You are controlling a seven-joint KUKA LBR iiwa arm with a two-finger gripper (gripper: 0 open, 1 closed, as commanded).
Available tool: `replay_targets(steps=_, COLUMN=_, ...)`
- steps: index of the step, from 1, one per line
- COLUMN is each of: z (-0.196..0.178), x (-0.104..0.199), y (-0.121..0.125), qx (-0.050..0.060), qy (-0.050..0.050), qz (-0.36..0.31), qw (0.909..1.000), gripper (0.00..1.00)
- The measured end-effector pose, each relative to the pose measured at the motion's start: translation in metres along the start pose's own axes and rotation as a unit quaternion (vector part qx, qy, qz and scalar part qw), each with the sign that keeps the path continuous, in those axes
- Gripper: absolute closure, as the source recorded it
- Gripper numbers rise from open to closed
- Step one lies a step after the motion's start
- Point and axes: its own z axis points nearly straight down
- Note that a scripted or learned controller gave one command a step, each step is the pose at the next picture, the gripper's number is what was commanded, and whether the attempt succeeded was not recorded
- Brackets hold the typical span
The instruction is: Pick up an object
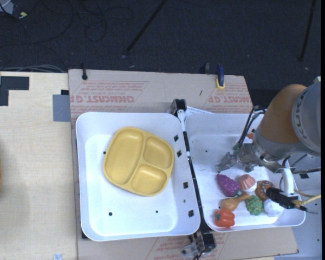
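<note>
In the right bin (208, 131) lie several toy foods near its front right: a purple piece (227, 184), a pink-and-white piece (246, 182), a brown drumstick shape (234, 202), a green broccoli-like piece (254, 205), a red-orange pepper (224, 218), a white piece (273, 208) and a dark brown-and-orange piece (264, 189). My gripper (229, 162) hangs low over the bin, just above and left of the purple piece, its metal fingers pointing left. Nothing shows between the fingers.
The left bin (95, 210) bears a yellow divided plate (140, 160). A black divider rail (185, 161) runs between the bins. The grey arm with its orange band (279, 118) enters from the right, over the right bin's far right side. Cardboard lies under both bins.
</note>
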Motion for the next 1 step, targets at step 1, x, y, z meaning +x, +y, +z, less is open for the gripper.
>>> replay_targets(steps=1, z=0.0001, x=0.0207, y=-0.0718, qx=0.002, qy=0.001, qz=0.002, qw=1.0000, gripper=0.00)
